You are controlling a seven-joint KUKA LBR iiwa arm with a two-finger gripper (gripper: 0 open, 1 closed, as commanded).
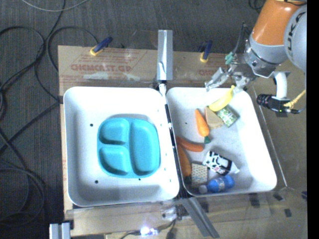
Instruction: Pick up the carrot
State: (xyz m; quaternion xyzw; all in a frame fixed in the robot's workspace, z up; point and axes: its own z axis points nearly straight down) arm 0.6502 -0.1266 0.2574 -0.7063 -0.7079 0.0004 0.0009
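An orange carrot (201, 122) lies in the right bin (251, 148), near its back left, pointing toward the back. Two more long orange pieces, one (190, 144) just in front of it and one (184, 162) along the bin's left wall, look much like it. My gripper (227, 82) hangs over the back edge of the right bin, behind and to the right of the carrot. Its fingers stand spread, open, with nothing between them. A yellow banana (222, 101) lies just under the right finger.
Beside the carrot sits a green-and-white packet (227, 116). A black-and-white toy (218, 162), a waffle-like piece (198, 172) and a blue bottle (220, 184) crowd the front. The left bin (79, 133) holds a blue divided tray (129, 146). A metal divider (165, 54) stands behind the bins.
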